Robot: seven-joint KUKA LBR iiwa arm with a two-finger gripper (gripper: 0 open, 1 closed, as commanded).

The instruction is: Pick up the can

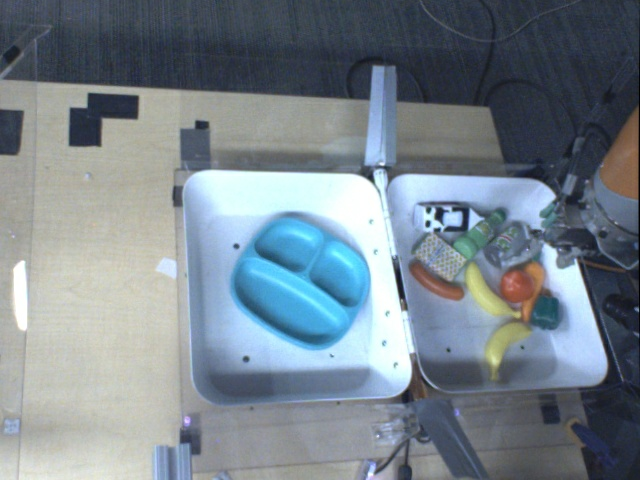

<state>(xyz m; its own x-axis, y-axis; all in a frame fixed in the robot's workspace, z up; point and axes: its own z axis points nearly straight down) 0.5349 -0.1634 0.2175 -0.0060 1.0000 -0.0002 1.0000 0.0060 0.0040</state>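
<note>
A small silvery can (pixel 508 241) lies in the right bin (pixel 570 363), between a green bottle (pixel 478 233) and a red tomato (pixel 516 285). My gripper (pixel 556 234) hangs over that bin's right rim, just to the right of the can and a little above it. The grey arm with its orange band (pixel 620 168) comes in from the right edge. Nothing shows between the gripper and the can.
The right bin also holds a black-and-white box (pixel 443 217), a checked packet (pixel 440 256), a sausage (pixel 436 280), two bananas (pixel 488 294), a carrot (pixel 534 276) and a teal cup (pixel 545 311). A blue divided plate (pixel 300 280) lies in the left bin (pixel 210 368).
</note>
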